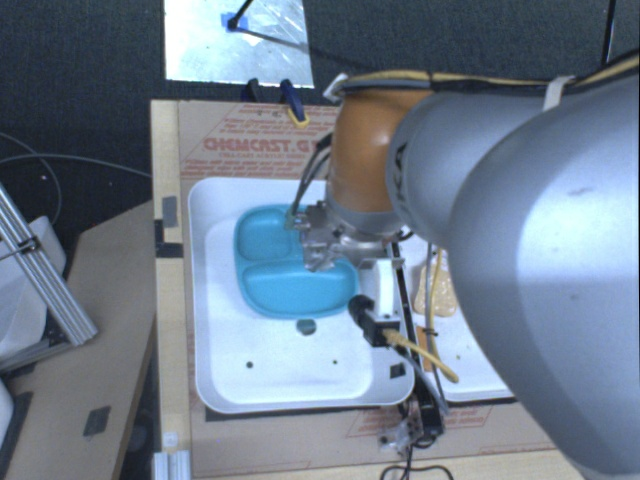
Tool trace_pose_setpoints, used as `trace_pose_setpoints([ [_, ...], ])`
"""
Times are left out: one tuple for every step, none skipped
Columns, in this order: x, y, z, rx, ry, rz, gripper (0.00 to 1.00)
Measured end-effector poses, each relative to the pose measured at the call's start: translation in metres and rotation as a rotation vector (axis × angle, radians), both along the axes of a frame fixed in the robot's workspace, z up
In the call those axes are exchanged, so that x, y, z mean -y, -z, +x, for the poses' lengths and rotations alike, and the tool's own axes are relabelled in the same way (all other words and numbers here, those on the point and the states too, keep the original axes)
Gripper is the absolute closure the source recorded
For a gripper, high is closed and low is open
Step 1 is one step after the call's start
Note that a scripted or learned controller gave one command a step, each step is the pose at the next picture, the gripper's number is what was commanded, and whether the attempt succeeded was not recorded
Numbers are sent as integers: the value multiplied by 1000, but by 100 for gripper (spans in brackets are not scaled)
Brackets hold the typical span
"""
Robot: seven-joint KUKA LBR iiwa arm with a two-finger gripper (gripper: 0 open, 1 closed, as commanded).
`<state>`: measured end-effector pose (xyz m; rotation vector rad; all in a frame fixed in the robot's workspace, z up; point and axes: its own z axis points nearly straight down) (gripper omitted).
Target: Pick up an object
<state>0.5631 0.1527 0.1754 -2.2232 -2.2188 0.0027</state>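
Camera view
Arm: grey KUKA arm with orange band [365, 148] enters from the right, covering the frame's right half.
Gripper [318, 253]: over the tray's right edge; finger state cannot be told.
Object: blue two-compartment plastic tray [270, 263] lies in the left white bin [215, 368], frame centre.

Blue plastic dish [285, 268], two-compartment, rounded outline, lying flat & upright in the left white bin [215, 368], in the bin's far half, nearer its right wall than its left. Right part partly hidden under the wrist. Small dark grey-green obj. [306, 326] rests on bin floor just beside dish's near edge, approx. mid-bin; shape too small to tell.
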Motion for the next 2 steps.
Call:
trace_pose_setpoints([
  [-14,28,71,8,-7,2,100],
  [-14,68,110,15,-8,5,100],
])
